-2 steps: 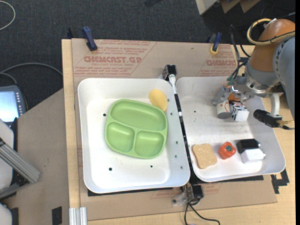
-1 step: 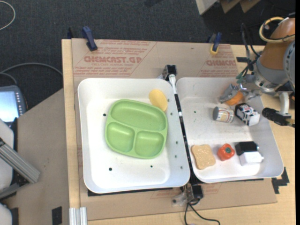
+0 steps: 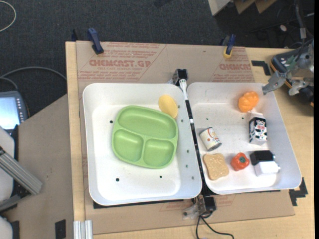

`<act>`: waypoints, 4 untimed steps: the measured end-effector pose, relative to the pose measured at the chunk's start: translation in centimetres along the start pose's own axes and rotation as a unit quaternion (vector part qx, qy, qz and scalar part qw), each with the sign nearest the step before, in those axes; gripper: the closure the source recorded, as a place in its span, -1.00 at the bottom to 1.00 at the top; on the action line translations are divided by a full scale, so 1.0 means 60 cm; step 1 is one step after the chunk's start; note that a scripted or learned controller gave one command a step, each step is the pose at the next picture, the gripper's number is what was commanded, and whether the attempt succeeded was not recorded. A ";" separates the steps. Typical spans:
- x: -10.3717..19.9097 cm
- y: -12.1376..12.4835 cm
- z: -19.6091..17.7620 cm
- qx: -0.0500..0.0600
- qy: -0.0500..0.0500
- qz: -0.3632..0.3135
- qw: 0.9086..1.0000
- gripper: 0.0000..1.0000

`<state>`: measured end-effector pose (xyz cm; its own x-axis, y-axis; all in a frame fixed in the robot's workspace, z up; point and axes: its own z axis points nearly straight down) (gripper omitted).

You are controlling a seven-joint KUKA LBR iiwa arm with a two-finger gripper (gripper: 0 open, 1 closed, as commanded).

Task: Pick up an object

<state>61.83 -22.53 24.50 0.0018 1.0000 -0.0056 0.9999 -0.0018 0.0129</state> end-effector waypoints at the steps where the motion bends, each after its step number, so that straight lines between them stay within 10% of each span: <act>1: 0.067 -0.173 0.011 0.010 0.004 0.000 1.000 -1.00; 2: -0.001 -0.236 0.023 0.008 0.003 0.001 1.000 -1.00; 4: 0.049 -0.149 -0.503 -0.004 -0.001 -0.004 1.000 -1.00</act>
<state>52.54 -19.43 54.54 -0.0057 0.9999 -0.0085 0.9998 0.0059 0.0214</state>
